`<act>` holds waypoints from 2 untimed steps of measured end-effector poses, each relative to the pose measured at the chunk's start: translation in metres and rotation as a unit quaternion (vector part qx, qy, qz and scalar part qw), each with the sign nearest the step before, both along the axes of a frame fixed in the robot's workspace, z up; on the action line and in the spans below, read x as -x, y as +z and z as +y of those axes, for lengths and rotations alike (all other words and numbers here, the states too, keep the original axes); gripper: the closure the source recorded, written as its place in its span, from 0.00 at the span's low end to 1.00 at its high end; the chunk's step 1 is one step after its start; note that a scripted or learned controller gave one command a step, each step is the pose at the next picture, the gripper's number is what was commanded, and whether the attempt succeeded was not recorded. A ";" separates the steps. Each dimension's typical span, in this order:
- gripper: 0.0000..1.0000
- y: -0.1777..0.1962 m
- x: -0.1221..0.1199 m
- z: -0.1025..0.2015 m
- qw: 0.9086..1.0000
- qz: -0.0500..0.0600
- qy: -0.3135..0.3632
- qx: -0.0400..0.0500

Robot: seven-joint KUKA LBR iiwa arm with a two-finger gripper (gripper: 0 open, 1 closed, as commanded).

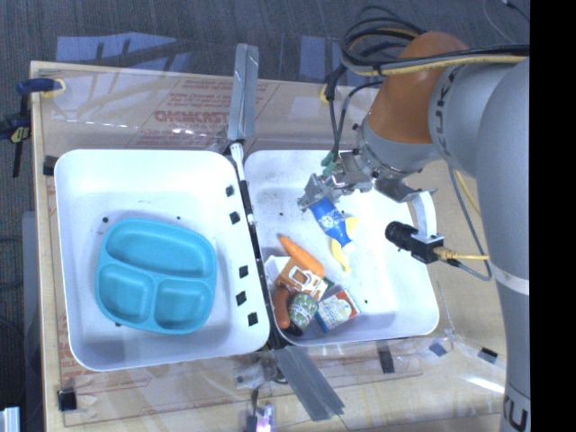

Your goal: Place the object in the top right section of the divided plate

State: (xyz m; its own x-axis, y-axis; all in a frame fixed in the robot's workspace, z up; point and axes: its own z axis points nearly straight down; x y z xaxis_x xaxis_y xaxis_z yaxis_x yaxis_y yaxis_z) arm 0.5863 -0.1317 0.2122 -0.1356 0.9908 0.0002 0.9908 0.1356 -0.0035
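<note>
The grey arm [468, 106] is the biggest thing here, coming in from the right and bending down over the right bin [409, 309], its orange band sitting just above the wrist. The wrist is tipped so the pincer [321, 190] points down and toward the divider between the bins, low over the bin floor.

Well off to the pincer's left lies the left bin [76, 187], and in it the blue divided plate [157, 275], flat with its three sections facing up. It sits apart from the clutter, which suits it as a drop target; its top right section is bare.

Just below the pincer hangs or lies a blue packet [329, 218] with a yellow piece [341, 256] at its lower end. The packet's top meets the pincer tip, and that looks like the thing being picked, but whether it is truly pinched I cannot tell: the fingers are too small and muddled with cabling to read.

Farther below the pincer, a heap rests in the bin's near corner: a carrot [302, 254], a small patterned box [307, 283], a round green item [303, 310] and a little carton [337, 311], all touching, probably slid together there.

By my reading the task is at the pick stage, with the carry across not yet made.
</note>
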 end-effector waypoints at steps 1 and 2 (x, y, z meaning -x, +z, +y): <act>1.00 -0.023 0.016 0.084 1.000 0.001 0.021 0.000; 1.00 -0.022 0.065 0.153 0.996 0.001 0.089 0.000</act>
State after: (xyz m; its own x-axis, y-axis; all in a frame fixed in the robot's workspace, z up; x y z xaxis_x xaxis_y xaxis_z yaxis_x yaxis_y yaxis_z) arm 0.5213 0.0217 0.1897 -0.3084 0.9512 0.0009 0.9512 0.3084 -0.0052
